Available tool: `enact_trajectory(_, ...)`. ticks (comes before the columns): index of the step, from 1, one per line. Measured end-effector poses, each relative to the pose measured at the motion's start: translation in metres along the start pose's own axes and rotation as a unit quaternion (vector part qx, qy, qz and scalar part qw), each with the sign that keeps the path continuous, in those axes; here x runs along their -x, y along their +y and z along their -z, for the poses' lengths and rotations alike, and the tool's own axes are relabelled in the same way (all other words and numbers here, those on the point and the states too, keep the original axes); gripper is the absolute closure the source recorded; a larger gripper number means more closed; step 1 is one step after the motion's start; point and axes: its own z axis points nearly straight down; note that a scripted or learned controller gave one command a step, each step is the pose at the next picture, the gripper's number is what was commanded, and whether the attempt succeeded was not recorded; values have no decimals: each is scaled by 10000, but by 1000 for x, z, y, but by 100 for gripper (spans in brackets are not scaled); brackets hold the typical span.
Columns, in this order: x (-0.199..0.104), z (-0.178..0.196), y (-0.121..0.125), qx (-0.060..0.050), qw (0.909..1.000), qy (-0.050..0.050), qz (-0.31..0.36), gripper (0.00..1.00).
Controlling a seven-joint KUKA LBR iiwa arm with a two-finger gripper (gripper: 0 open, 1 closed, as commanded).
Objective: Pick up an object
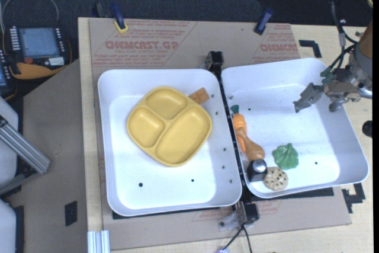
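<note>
The gripper [320, 99] hangs over the right bin [331, 154], fingers spread apart with nothing between them. Ahead of the jaws and lower in the view lie a green leafy piece [286, 155], a speckled cookie [275, 178], a dark round object [257, 168] and an orange carrot [241, 133] — all well apart from the jaws. Farther beyond, the left bin [118, 145] holds a yellow divided plate [169, 125].
</note>
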Motion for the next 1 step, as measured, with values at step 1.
enact_trajectory(1, 0, 7, 2, 64, 10000, -13, 17, 0)
